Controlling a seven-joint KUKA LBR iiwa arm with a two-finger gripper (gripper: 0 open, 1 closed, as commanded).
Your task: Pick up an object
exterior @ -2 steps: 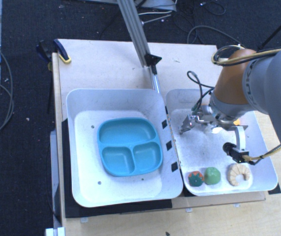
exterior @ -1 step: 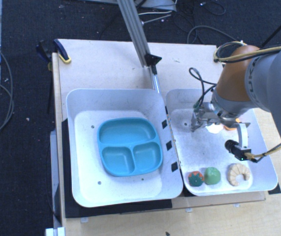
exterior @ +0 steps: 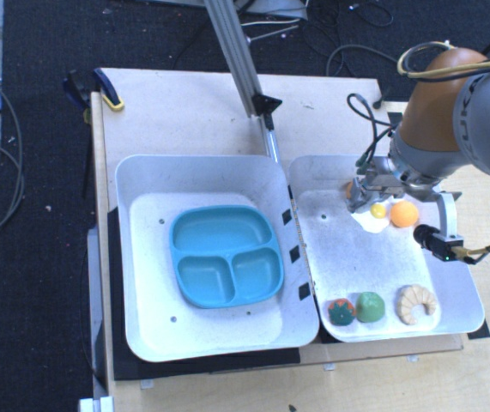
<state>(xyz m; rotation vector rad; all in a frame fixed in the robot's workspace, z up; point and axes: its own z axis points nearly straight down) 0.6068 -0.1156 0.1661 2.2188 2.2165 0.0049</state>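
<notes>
Gripper (exterior: 372, 197), jaws' spread not discernible, low over right bin (exterior: 450, 312); orange ball (exterior: 404, 214) lies just right of it.

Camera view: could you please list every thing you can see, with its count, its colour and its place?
bins: two, white, side by side on the bench
divided plate: one, light blue, three compartments, in the left bin
orange ball: one, orange, upper part of the right bin, beside the pincer
fried egg toy: one, white with a yellow centre, right bin, left of the orange ball
green round item: one, green, near front edge of the right bin
red and green item: one, touching the green round item's left side
croissant: one, beige, front right of the right bin
metal rail: one, grey, slanting down to the bins' back edge
arm: one, grey with an orange band, reaching in from the right
pincer: one, low over the right bin's upper part
</notes>
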